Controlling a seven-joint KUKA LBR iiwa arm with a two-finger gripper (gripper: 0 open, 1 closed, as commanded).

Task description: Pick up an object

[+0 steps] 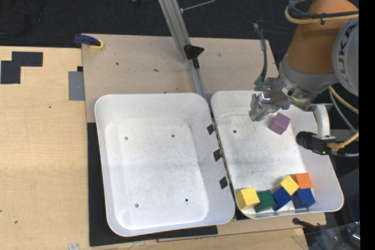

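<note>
A pale wooden bench (41, 143) holds two shallow white bins side by side, seen from above at a slant. Nearest, in the right bin's (258, 149) front corner, small blocks cluster together: a yellow block (248, 196), a green block (265, 201), a second yellow (289, 185), two blue blocks (281, 198) and an orange block (303, 180). The left bin (155, 161) lies beside it. Farther back in the right bin, a purple block (279, 123) sits just beside the gripper (259, 109), which hangs at the bin's back; whether its fingers are open or closed cannot be told. Beyond, a slanted metal rail (173, 9) rises from the bench.
</note>
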